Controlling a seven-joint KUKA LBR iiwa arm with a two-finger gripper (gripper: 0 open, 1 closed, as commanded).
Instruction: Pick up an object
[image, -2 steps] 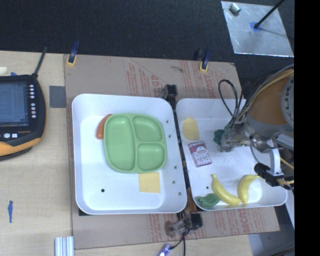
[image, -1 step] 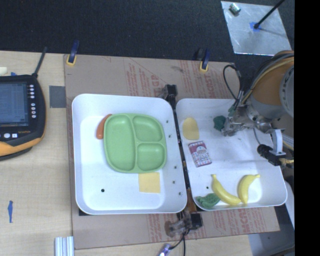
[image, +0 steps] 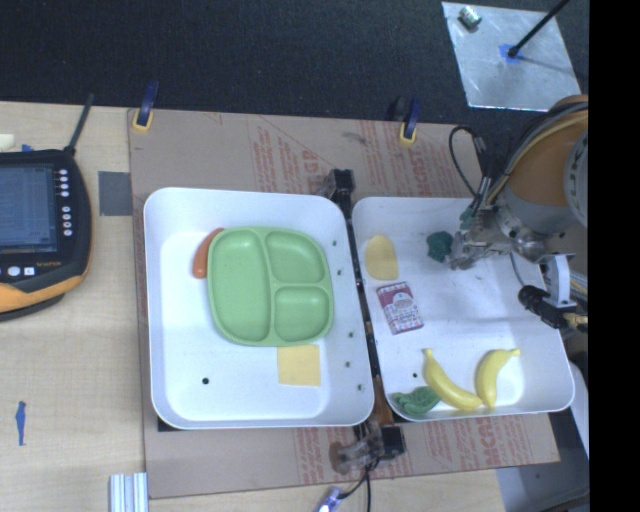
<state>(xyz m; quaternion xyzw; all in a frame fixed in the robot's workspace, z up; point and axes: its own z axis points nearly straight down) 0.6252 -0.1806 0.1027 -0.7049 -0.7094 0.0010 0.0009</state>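
**Gripper low in the right bin beside a dark green piece**

Nearest, at the front rim of the right bin (image: 560, 405), a leafy green piece (image: 415, 402) lies against the corner, touching the end of a curved yellow banana (image: 448, 383). Just beside that stands a second, stubbier banana (image: 493, 372), glossy like moulded plastic. In the left bin (image: 160, 300), a flat, pale yellow square (image: 299, 365) sits just below a smooth green divided plate (image: 270, 285) with three rounded compartments. An orange-red object (image: 202, 255) peeks out from under the plate's left edge; its shape is mostly hidden.

Farther back in the right bin, a small red and white card-like packet (image: 399, 307) lies flat, and beyond it a pale yellow rounded slab (image: 380, 257). Near the bin's back right, the gripper (image: 470, 250) hangs low over the white floor, metallic and cluttered with cables; whether its fingers are apart or together cannot be made out. Just to its left rests a small, lumpy dark green object (image: 439, 245), close to the gripper yet not visibly between its fingers.

Both bins are shallow, white, with rounded corners, resting on brown cardboard (image: 250, 150). At the far left, a black and orange handheld pendant (image: 35, 230) lies on the wooden bench.
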